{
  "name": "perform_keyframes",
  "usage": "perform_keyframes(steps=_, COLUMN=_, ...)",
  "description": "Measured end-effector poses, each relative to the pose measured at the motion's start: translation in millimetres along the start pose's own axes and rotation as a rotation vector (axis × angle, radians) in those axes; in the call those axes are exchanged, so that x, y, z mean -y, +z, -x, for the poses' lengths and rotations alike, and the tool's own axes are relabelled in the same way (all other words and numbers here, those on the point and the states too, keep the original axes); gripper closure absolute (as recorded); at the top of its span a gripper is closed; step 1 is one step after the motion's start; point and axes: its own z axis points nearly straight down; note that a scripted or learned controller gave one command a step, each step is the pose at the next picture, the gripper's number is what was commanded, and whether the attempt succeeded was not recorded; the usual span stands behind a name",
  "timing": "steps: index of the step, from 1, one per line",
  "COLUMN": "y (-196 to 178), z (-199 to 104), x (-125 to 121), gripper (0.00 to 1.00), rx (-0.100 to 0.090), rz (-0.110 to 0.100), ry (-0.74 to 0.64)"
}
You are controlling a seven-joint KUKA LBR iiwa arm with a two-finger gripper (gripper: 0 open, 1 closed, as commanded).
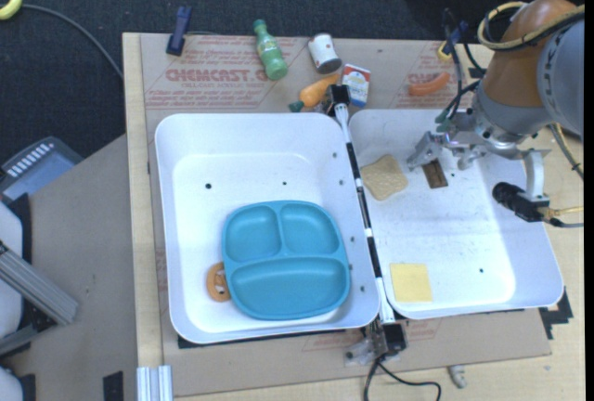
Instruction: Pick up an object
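Observation:
My gripper (432, 155) hangs low over the back of the right bin (520, 292), under the grey arm with its orange band. Just left of it a tan slice of bread (383, 176) lies flat near the bin's left wall. A small brown piece (433, 174) sits directly beneath the gripper; whether it is held is unclear. At the front of the same bin lies a yellow cheese square (410, 281). The left bin (186, 158) holds a blue divided plate (285, 258) with a small orange pretzel (217, 283) at its left edge.
Behind the bins on the board lie a green bottle (270, 51), a white can (323, 51), a carrot (316, 93), a small carton (355, 84), a sausage (429, 85) and a blue pen (178, 30). A black cable part (520, 201) hangs over the right bin.

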Motion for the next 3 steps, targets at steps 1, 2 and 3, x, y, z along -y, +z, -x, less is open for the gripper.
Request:
perform_keyframes(steps=1, y=-10.0, z=30.6, x=4.1, gripper=0.0, rx=0.002, rz=0.001, ry=0.001)
perform_keyframes(steps=2, y=33.3, z=9.5, x=9.8, gripper=0.0, rx=-0.001, rz=-0.003, ry=0.001)
perform_keyframes(steps=3, y=-23.8, z=58.6, x=-17.8, gripper=0.0, rx=0.003, rz=0.002, ry=0.001)
